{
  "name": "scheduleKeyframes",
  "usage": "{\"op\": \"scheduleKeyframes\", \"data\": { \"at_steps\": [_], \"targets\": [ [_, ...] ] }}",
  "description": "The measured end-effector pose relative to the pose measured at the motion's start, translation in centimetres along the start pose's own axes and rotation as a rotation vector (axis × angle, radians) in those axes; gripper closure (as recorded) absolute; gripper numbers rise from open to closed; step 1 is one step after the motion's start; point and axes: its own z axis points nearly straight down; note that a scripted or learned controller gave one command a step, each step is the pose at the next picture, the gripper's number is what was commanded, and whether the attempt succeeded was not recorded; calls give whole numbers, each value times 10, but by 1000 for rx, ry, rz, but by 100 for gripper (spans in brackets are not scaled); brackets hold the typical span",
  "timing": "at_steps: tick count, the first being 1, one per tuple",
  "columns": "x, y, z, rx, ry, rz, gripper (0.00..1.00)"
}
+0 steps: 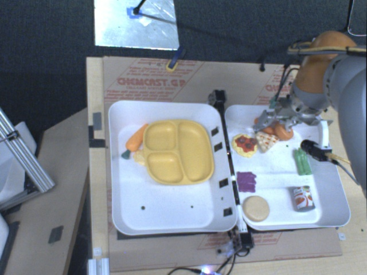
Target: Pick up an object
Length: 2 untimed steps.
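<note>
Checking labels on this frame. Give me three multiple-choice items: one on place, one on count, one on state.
1. Where does the orange toy carrot lie?
A. In the left white bin, against the yellow three-compartment plate
B. In the right white bin
C. On the cardboard outside both bins

2. How many compartments does the yellow plate have?
A. Two
B. Three
C. Five

3. How does the small red-labelled can stand?
A. Upright on the plate
B. Lying on its side in the right bin
C. Held up in the air by the arm

Answers:
1. A, the carrot touches the plate's left edge inside the left bin.
2. B, two smaller wells sit above one long well.
3. B, its label faces up near the bin's lower right corner, while the gripper hovers at the far end.
</note>
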Motion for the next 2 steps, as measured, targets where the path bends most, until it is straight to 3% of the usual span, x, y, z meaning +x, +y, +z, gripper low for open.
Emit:
{"op": "scheduleKeyframes", "data": {
  "at_steps": [1,2],
  "targets": [
    [-3,0,-11,-1,-6,-2,100],
    [-1,-10,-64,-22,0,-4,100]
  ]
}}
